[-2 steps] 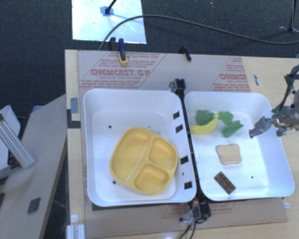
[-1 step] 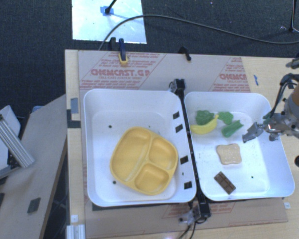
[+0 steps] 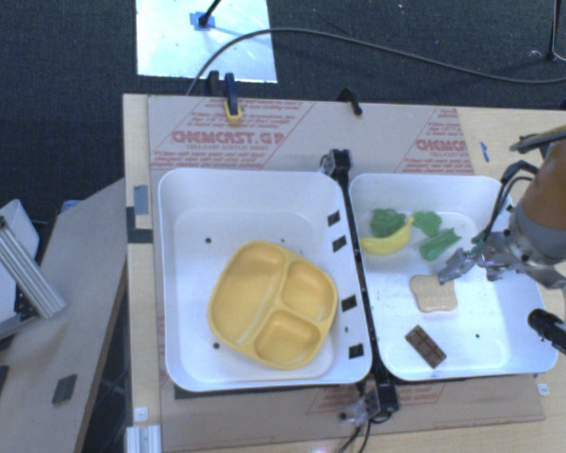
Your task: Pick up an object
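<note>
- A wooden bench topped with a sheet printed "CHEMCAST" carried two white bins side by side, above dark carpet where a pale square panel and cables lay.
- The arm was cut off at the right edge; its gripper hung low over the right bin, just beside the tan cracker-shaped piece. The fingers were too small and blurred to judge, so whether the jaws stood open or closed could not be told.
- The left bin held a yellow divided tray.
- The right bin held a toy banana touching green leafy pieces, the cracker-shaped piece, and a brown chocolate-like bar nearer the front.
</note>
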You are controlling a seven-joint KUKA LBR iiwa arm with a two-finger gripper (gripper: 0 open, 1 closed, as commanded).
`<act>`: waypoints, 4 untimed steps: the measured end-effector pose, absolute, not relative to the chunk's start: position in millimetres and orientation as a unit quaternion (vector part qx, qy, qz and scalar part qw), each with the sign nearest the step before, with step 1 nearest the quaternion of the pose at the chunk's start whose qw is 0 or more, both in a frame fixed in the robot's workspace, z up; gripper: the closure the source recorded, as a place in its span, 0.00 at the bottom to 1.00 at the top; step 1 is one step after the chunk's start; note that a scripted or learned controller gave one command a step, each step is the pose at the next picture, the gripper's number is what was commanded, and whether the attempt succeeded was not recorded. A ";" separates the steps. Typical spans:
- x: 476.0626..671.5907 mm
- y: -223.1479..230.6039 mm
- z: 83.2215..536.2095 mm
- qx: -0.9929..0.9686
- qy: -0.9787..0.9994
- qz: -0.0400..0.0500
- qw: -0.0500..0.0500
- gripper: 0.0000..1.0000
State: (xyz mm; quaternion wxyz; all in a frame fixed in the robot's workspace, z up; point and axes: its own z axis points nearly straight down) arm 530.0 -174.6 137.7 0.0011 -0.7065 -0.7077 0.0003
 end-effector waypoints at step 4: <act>529.2 -174.9 194.1 -0.706 -0.709 -0.002 -0.003 1.00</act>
